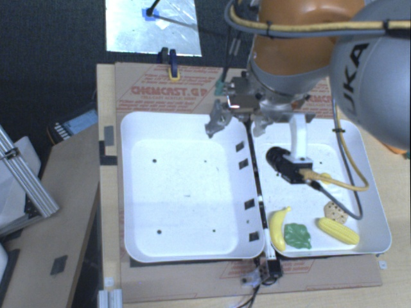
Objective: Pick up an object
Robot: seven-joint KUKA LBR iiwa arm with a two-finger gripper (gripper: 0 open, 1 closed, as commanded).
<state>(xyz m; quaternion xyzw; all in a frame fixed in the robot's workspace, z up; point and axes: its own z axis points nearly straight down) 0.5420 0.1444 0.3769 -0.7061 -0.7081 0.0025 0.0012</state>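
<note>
We can't really make out the pincer [236,122] fingers, since the arm's [308,37] big orange and grey bulk sits right over them and blocks part of the right bin's [376,191] far rim too. The arm itself gets chopped off by the top and right edges. The small tan thing [334,211] near the yellow corn [338,230] is too tiny for us to name. Lettering on the cardboard [168,87] under the bins is half covered. The metal rail [22,175] at left runs out of frame.

Probably a robotics lab: KUKA arm [359,50] over white bins [180,191] on a board-covered bench [160,85], aluminium framing [26,178] alongside.
</note>
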